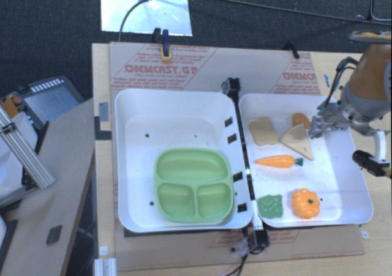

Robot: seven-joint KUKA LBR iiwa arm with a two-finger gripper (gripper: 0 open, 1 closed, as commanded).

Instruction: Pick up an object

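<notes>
**Q:** How far along is the pick?

**A:** By my reading, nothing is lifted yet. Every item in the right bin [361,198] lies flat on its floor: a tan bread slice [264,130], a pale cheese wedge [298,141], a small brown roll [301,120], a carrot [275,161], a green leafy piece [270,206] and an orange pumpkin [305,203]. The grasp and the lift are both left to do.

**Q:** Where is the claw?

**A:** The claw [318,126] hangs low at the far right part of that bin, just beside the cheese wedge's upper right corner and near the roll. Whether it touches either is unclear. I cannot tell if it is spread or pressed together; nothing visibly sits in it.

**Q:** And the other bin?

**A:** The left bin [131,146] on the table [101,67] holds a green divided plate [193,184], well apart from the claw.
</notes>
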